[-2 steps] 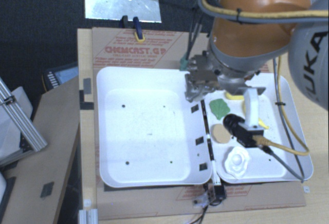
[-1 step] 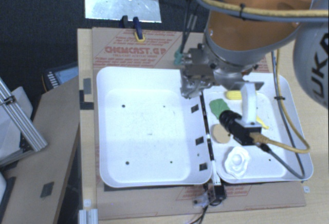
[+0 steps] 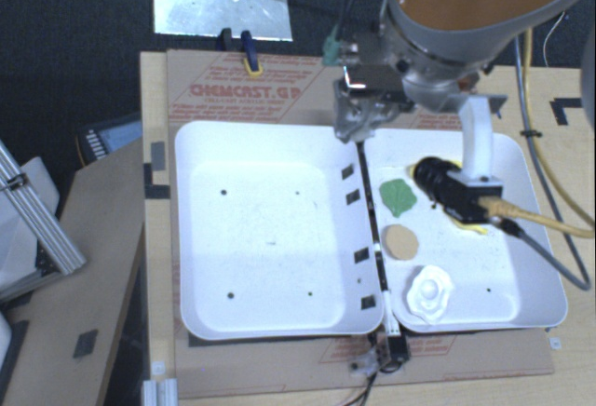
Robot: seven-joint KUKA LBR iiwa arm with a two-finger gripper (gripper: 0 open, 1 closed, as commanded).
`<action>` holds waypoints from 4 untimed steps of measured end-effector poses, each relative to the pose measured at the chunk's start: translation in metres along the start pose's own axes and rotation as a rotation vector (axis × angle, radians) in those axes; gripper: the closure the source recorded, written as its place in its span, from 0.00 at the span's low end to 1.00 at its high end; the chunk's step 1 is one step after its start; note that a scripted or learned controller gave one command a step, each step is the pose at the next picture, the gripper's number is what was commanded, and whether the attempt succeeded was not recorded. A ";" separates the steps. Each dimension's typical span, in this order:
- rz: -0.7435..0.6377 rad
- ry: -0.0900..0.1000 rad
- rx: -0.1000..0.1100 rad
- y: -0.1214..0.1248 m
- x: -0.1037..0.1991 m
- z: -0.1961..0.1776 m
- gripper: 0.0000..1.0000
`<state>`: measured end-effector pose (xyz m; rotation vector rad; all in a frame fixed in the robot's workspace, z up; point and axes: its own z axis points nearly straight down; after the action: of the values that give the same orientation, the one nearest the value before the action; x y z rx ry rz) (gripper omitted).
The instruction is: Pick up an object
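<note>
Open floor across the left bin; right bin crowded by arm, green piece, tan disc.

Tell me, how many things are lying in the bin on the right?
4, though the arm may hide more: a green piece by the divider, a tan disc below it, a white lump nearest the front, and a yellow thing under the black part.

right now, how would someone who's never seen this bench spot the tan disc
Look in the right bin, close to the divider between the two bins. The tan disc lies flat there, just below the green piece and above the white lump. It is the one round, flat, light brown thing; its neighbours are green, white, or black and yellow.
</note>
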<state>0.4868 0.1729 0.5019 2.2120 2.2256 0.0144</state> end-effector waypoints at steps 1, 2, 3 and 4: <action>0.005 -0.006 0.011 0.081 0.035 0.098 1.00; 0.005 -0.003 0.008 0.078 0.033 0.092 0.00; 0.003 -0.002 0.006 0.078 0.033 0.081 1.00; 0.002 -0.002 0.006 0.078 0.033 0.081 0.00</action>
<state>0.5657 0.2070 0.4214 2.2165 2.2252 0.0045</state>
